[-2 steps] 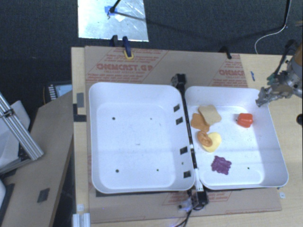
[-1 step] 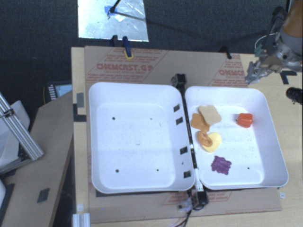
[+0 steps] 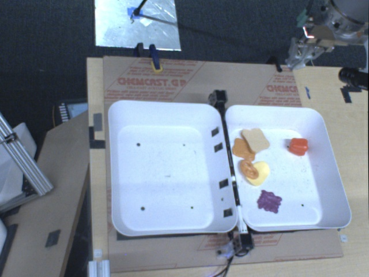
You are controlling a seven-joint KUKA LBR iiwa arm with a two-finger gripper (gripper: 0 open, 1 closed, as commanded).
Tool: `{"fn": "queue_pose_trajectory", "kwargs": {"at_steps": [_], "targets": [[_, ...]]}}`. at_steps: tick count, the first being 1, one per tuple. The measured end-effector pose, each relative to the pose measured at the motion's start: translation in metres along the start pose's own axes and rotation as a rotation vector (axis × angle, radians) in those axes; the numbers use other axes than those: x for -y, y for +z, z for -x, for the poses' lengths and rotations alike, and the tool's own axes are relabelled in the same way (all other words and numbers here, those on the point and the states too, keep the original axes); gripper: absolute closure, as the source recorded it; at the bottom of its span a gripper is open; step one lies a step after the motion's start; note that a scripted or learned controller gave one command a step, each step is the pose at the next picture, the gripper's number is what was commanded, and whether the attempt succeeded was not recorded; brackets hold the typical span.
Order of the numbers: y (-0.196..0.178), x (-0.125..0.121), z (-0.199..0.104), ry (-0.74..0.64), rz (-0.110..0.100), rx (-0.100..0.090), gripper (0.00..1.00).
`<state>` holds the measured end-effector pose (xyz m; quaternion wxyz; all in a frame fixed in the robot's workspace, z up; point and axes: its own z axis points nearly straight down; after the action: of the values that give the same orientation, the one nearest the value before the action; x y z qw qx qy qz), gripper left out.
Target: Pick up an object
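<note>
The right bin (image 3: 330, 154) holds several small items. A tan bread slice (image 3: 256, 138) overlaps an orange piece (image 3: 241, 149) near the bin's left wall. Below them lies a yellow and orange piece (image 3: 255, 172), and a purple grape cluster (image 3: 269, 201) sits nearer the front. A red pepper-like item (image 3: 298, 146) rests alone to the right. My gripper (image 3: 298, 52) hangs high at the top right, beyond the back edge of the right bin and well apart from every item.
The left bin (image 3: 115, 154) sits beside the right one, joined along a clipped divider (image 3: 226, 154). A shiny foil sheet (image 3: 137, 15) lies at the back left. Blue and yellow clamps (image 3: 154, 59) grip the cardboard's back edge.
</note>
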<state>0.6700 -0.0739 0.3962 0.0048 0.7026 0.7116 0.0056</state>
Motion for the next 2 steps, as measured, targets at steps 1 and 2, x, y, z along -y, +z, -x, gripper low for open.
{"fn": "queue_pose_trajectory", "kwargs": {"at_steps": [1, 2], "targets": [[0.068, 0.044, 0.061, 0.018, -0.020, 0.003, 1.00], [-0.080, 0.140, 0.105, 0.018, 0.005, 0.009, 1.00]]}}
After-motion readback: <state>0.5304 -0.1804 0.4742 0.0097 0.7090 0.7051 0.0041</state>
